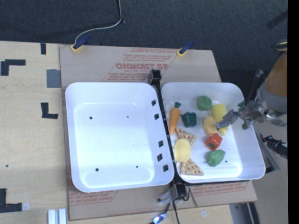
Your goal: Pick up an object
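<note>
Toy foods clustered in right bin [243, 169]: carrot [174, 119], green pepper [189, 119], yellow pieces [215, 118], tomato [213, 141], broccoli [215, 157], waffles [190, 167]. Gripper [227, 120] low over yellow pieces by right wall; open or closed, cannot tell. Left bin [77, 139] alongside, touching.

The bench [28, 139] is pale wood with black marks on its left part. A brown cardboard sheet [140, 64] with red print lies across its middle, held at the far edge by two clips [80, 42] — yellow and blue, it seems. On the sheet sit two white bins side by side, the left bin [74, 125] and the right bin [250, 167], touching along their inner edges.
</note>
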Controlling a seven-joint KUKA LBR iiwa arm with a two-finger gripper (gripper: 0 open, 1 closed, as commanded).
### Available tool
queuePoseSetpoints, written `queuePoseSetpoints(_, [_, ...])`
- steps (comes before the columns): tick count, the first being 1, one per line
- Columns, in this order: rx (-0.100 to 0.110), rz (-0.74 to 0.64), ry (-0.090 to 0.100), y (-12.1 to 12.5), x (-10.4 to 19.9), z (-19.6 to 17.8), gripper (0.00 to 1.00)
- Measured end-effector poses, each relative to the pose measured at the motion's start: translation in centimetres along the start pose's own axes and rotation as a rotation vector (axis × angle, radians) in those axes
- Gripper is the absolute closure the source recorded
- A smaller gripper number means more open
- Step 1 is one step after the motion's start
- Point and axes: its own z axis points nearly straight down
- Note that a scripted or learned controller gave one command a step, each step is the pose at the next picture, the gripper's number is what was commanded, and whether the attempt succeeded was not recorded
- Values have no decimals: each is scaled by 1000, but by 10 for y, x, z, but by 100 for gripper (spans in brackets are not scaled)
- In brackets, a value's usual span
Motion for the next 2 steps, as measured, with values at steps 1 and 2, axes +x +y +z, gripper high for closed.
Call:
queuePoseSetpoints(1, [-12, -3, -7, 35, 62, 109, 0])
queuePoseSetpoints(2, [-11, -4, -6, 79, 88, 104, 0])
